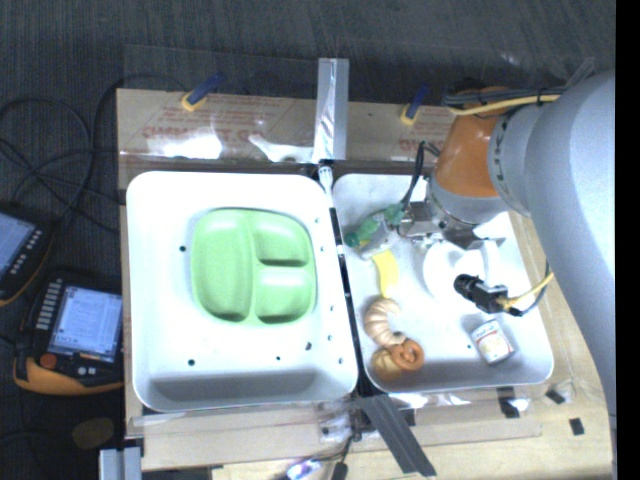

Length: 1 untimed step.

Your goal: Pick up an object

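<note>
In the right bin (530, 368) lie a green toy (365, 231), a yellow banana (385, 271), a beige pastry (381, 316), a brown doughnut-like piece (398, 356) and a small jar with a red label (492, 342). My gripper (418, 222) hangs low over the bin's far part, just right of the green toy and above the banana. The wrist's orange band (465, 163) sits behind it. A white rounded object (443, 268) lies partly under the gripper body.
The left bin (160, 368) holds a green divided plate (252, 264). A black part with a yellow cable (480, 290) hangs from the arm over the right bin. The grey arm (575, 188) covers the right bin's far right side.
</note>
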Motion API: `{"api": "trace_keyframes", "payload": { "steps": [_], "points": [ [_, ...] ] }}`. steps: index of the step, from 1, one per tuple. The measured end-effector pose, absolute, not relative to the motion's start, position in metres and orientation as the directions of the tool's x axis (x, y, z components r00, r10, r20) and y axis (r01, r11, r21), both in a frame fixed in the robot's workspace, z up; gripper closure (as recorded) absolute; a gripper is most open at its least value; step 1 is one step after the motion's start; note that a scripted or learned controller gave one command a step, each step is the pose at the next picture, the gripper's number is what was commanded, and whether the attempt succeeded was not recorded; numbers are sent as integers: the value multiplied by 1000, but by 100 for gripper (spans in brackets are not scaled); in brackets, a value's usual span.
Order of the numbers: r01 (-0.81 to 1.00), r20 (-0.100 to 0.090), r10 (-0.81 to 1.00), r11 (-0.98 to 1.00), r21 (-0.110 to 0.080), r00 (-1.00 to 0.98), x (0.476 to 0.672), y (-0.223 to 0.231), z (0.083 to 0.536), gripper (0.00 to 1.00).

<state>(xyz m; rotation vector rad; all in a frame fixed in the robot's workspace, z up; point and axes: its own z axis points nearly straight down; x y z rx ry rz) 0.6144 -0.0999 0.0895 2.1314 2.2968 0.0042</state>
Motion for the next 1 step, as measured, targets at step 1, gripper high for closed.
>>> {"api": "trace_keyframes", "payload": {
  "steps": [1],
  "points": [
    [999,-4,999,-52,-1,52,635,-81,184,0]
  ]
}}
